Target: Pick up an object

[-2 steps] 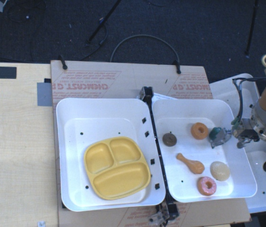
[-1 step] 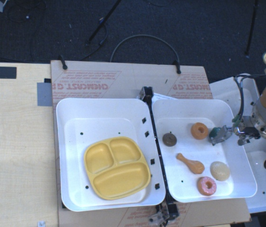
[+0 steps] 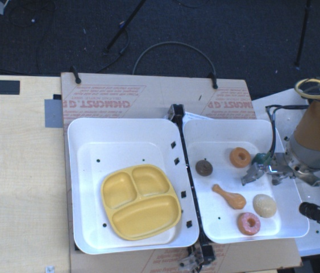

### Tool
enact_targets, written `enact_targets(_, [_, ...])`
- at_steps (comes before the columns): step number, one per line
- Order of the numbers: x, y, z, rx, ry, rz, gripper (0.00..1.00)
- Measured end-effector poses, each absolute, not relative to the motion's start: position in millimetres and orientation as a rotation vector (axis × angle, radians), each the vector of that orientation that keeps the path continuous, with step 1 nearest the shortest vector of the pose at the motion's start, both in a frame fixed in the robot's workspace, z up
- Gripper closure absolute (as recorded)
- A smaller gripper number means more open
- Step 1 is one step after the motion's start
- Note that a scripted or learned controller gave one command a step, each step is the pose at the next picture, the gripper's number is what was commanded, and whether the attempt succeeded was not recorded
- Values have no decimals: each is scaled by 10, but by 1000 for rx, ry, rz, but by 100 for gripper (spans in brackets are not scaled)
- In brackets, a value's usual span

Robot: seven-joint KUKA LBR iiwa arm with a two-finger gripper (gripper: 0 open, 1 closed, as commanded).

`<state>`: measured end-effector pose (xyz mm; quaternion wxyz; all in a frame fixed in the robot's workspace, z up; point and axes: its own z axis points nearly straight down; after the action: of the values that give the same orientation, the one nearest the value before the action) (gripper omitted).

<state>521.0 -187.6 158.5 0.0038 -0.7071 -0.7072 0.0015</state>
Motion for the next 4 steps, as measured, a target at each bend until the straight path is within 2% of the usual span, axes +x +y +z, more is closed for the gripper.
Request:
enact_targets(1, [5225,-1952,995,-2217,-2216,5,0])
enact_targets(2, [5224,-1944,871,-2220,-2217,2,0])
enact_targets(3, [5227,-1952,985,-2224,-2214,1,100])
enact_targets(4, [5172,-1907,1442,-2221,-2223,-1,100])
